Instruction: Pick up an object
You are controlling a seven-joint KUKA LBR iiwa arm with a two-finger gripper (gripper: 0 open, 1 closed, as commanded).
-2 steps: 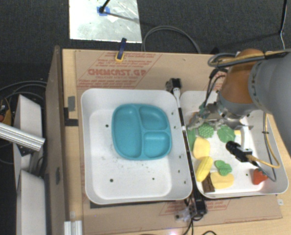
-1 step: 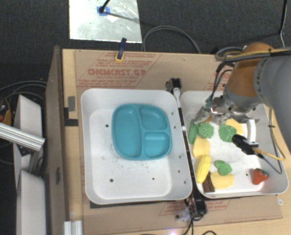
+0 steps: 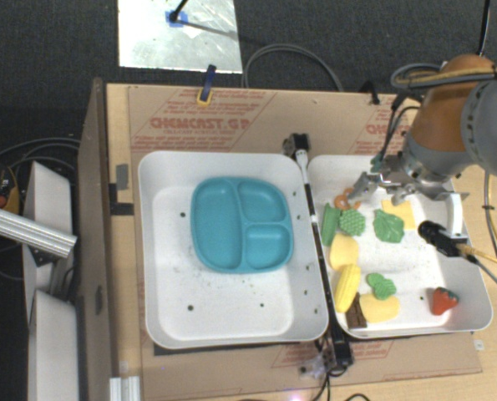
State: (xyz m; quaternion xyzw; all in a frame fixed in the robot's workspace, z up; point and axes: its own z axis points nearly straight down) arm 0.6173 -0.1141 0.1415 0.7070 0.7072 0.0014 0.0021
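My hand (image 3: 380,184) hovers over the right bin (image 3: 474,295) at the frame's right, whether clenched or released I cannot tell, so I judge I'm approaching; next I descend onto the green toy (image 3: 389,225) just below.

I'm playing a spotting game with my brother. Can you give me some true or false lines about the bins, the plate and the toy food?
1. The blue plate lies in the left bin. True.
2. The plate has toy food piled on it. False: its sections are bare; the toy food lies in the right bin.
3. The strawberry sits near the right bin's front right corner. True.
4. The corn lies in the left bin. False: it is in the right bin, near its left wall.
5. The tool is over the right bin. True.
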